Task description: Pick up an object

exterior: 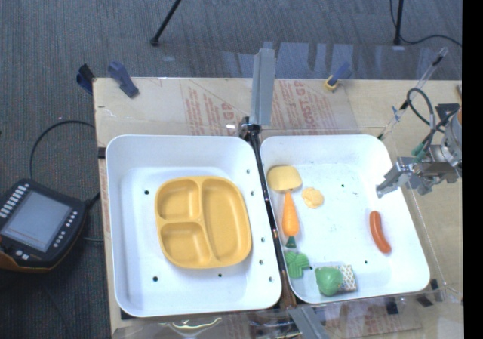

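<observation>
The right bin (339,150) holds several toy foods. A pale yellow piece (284,177) lies at its left, with a small yellow chip (312,197) beside it and an orange carrot (290,215) just below. A green broccoli piece (296,263) and a green round item (329,281) next to a checked white piece (347,275) lie along the front. A red sausage (379,231) lies at the right. My gripper (392,181) hovers over the bin's right rim, above and slightly right of the sausage, with nothing seen in it.
The left bin (128,179) bears a yellow divided plate (202,221). A grey upright post (263,92) stands behind the seam between the bins. Cables hang by the arm (441,156) at the right. A tablet pendant (36,222) lies on the floor at the left.
</observation>
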`<state>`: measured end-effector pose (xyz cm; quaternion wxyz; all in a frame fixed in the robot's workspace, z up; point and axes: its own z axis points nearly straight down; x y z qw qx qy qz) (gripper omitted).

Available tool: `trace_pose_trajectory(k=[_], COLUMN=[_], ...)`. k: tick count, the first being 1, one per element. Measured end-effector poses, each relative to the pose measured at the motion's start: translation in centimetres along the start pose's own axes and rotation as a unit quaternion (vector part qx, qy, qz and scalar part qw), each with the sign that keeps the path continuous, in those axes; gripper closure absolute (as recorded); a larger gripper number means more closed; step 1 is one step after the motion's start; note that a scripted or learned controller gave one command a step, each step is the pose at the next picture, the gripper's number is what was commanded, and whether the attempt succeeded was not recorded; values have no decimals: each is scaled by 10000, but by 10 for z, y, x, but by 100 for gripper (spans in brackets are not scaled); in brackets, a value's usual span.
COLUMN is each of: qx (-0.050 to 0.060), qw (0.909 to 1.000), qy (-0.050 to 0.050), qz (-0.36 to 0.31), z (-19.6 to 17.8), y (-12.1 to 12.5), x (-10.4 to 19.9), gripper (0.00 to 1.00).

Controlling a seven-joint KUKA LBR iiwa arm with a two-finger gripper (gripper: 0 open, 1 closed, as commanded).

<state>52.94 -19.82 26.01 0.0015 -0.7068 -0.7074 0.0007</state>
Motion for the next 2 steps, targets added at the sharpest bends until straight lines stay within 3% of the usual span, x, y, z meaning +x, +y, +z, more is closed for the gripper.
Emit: trace_pose_trajectory(k=[1,2], qx=[46,24], qw=[9992,9985], qy=[16,33], qz=[409,554], z=[95,176], y=[9,-9], x=[-13,-7], gripper=[0,0])
